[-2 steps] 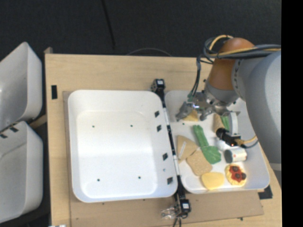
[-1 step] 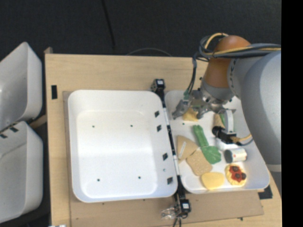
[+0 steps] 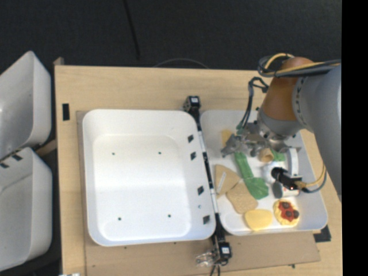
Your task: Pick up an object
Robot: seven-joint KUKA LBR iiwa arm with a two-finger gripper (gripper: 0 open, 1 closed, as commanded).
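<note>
Green piece: a long green object [image 3: 250, 176] lies at a slant in the middle of the right bin [image 3: 313, 209], its narrow end up near the gripper and its broader end down toward the bin's near right part.
Gripper: the gripper [image 3: 244, 145] sits low inside the right bin, just above the green piece's narrow end; whether they touch cannot be told. Whether it is spread or closed cannot be told either, and nothing is seen in its hold.
Tan slices: one tan slice [image 3: 226, 178] lies just left of the green piece, and a second tan slice [image 3: 241, 200] sits below it, touching or tucked against the green piece's broad end.
Yellow piece: a pale yellow lump [image 3: 259, 219] lies near the bin's front wall, just below the second tan slice.
Red-topped round: a small yellow disc with red on top [image 3: 286, 211] rests beside the yellow lump, toward the bin's front right corner.
Small bits: a small yellow scrap [image 3: 227, 137] lies left of the gripper, and a small tan bit [image 3: 265, 154] lies just to its right.
Arm: the grey arm [image 3: 313, 105] with its orange band [image 3: 280, 96] hangs over the bin's back right part and covers it.
Left bin: the left bin [image 3: 92, 125] stands side by side with the right one, touching along the middle divide.
</note>
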